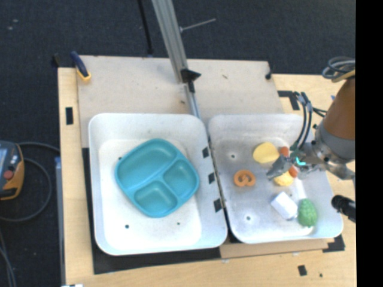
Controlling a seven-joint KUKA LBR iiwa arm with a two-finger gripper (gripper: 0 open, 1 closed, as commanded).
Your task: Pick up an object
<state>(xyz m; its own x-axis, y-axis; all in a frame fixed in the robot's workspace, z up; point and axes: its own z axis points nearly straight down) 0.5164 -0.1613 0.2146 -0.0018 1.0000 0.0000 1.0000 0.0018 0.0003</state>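
While near the right bin [239, 127] rim, end effector [282, 167] among crowded objects.

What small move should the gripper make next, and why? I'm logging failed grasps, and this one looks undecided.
Probably a short drop straight down. The gripper sits in the right bin among small items: a yellow piece up-left of it, another yellow piece just under it. Nothing is visibly held, and the view cannot settle which piece it is lined up with.

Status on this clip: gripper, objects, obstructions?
Gripper low in right bin, among yellow pieces; grip unconfirmed. Orange ring, white block, green piece lie loose. Blue divided plate in left bin.
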